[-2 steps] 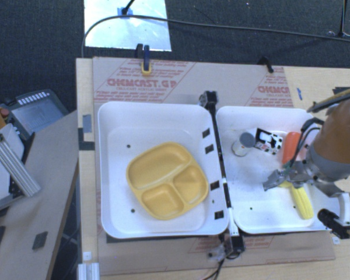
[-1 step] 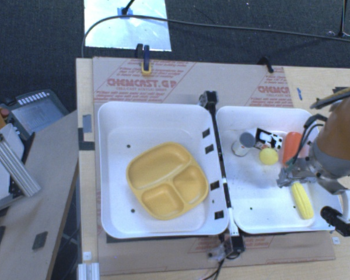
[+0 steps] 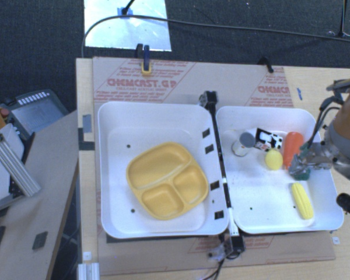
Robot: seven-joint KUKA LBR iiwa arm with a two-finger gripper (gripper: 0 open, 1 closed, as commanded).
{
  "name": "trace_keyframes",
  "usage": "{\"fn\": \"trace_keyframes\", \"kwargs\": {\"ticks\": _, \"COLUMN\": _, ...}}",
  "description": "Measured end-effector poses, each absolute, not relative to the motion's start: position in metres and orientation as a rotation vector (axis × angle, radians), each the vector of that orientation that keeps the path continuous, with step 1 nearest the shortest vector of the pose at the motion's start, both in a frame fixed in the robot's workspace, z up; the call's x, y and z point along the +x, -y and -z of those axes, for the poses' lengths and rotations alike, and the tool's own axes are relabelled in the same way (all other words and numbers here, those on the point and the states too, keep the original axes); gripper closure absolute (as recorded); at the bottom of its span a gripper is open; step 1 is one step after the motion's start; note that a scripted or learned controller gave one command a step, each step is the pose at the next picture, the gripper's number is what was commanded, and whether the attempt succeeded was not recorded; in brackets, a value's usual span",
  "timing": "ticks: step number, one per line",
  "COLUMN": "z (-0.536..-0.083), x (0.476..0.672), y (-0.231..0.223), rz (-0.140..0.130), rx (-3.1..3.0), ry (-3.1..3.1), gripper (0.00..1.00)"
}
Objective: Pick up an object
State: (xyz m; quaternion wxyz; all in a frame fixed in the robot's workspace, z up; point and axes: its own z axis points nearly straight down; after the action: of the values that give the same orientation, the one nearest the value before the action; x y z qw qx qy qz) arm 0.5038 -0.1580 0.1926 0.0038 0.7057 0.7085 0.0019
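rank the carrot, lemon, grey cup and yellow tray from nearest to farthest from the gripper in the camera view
From the gripper:
1. carrot, right bin, right beside it
2. lemon, right bin, just past the carrot
3. grey cup, right bin, near the divider
4. yellow tray, left bin

This looks like a robotics lab or test cell. Two shallow white bins sit side by side on a tabletop covered by a printed protective sheet held with a clamp. Cables trail across dark carpet, an aluminium rail lies at the left, beside what may be an electronic device. The grey arm enters from the right.
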Motion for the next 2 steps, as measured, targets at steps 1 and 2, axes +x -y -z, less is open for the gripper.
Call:
{"fn": "trace_keyframes", "kwargs": {"ticks": 1, "z": -0.209, "x": 0.505, "y": 0.158, "rz": -0.003, "rx": 2.215, "ry": -2.223, "gripper": 1.00}}
{"fn": "trace_keyframes", "kwargs": {"ticks": 2, "z": -0.219, "x": 0.513, "y": 0.109, "rz": -0.005, "rx": 2.210, "ry": -2.230, "gripper": 1.00}}
